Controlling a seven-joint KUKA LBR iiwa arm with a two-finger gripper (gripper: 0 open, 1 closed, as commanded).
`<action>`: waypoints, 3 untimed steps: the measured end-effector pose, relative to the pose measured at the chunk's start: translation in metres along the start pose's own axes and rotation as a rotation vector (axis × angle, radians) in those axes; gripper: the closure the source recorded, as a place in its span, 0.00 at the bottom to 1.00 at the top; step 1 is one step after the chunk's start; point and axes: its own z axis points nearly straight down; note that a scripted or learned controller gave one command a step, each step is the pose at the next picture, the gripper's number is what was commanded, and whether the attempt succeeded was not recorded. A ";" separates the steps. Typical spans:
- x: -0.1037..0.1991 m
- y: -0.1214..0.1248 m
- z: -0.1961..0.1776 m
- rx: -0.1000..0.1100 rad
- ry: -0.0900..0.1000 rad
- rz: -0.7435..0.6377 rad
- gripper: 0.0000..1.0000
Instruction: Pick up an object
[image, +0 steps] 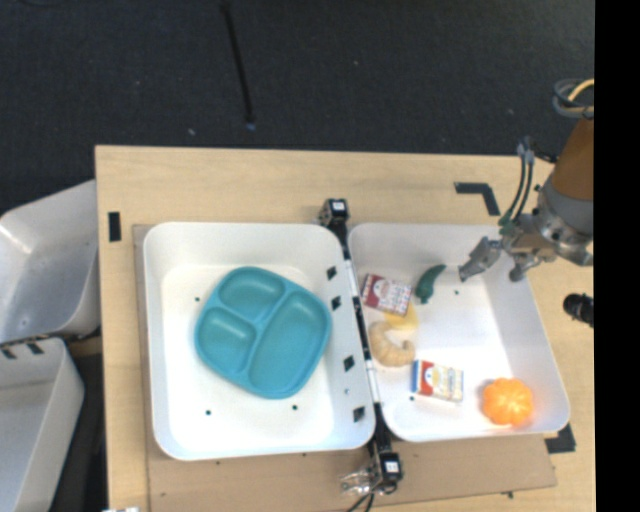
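— How do the fingers (497, 258) stand?

— Apart, with nothing between them. One points left toward the middle of the right bin (530, 330), the other sits closer to the wrist. They hang over the bin's upper right part, near its far wall.

— What lies closest to them?

— A small green thing (430, 281), just left of the leftmost finger, apart from it and not touching. It lies on the bin floor, tilted.

— And further out?

— Left of the green thing is a red and white carton (386, 294), near the wall between the bins. Below it a pale yellow lump (393, 340) touches the carton's lower edge. Below that, a white box with a red and blue label (437, 381). An orange (508, 401) sits in the lower right corner, well apart from the fingers.

— The other bin?

— The left bin (175, 400) holds a blue divided plate (263, 331), lying flat near its middle. Both bins rest side by side on the tabletop (250, 180).
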 end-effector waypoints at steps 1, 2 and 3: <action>0.001 0.003 -0.009 -0.015 -0.003 -0.003 0.00; -0.004 0.006 0.034 -0.011 -0.003 -0.003 0.00; -0.005 0.006 0.086 -0.011 -0.004 -0.001 0.00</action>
